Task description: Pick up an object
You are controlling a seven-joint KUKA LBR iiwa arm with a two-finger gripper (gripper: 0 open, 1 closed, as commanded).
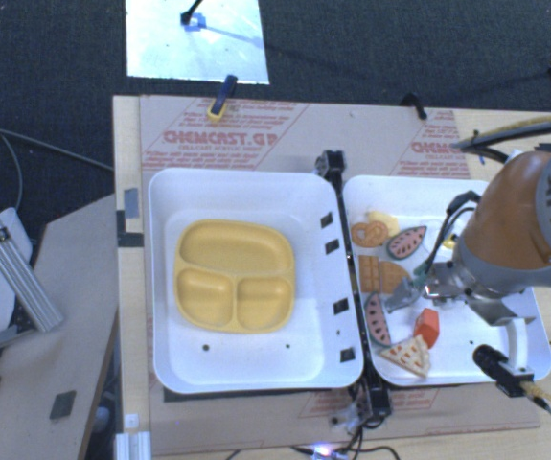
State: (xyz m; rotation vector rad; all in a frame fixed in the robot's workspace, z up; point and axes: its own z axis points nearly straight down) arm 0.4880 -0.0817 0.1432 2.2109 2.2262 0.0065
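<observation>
My gripper (402,293) hangs low over the middle of the right bin (534,353), with the grey and orange arm reaching in from the right. It sits just right of a brown waffle piece (380,275) and above a watermelon slice (378,320). An orange-red piece (428,327) lies just below the gripper, and a pizza slice (406,356) rests near the bin's front edge. A pretzel (369,233), a pink-and-grey oval slice (406,242) and a pale yellow piece (381,218) lie further back. Nothing is visibly held.
The left bin (174,353) holds a yellow divided plate (235,274). A black divider with clips (344,257) runs between the bins. The right half of the right bin is hidden under the arm.
</observation>
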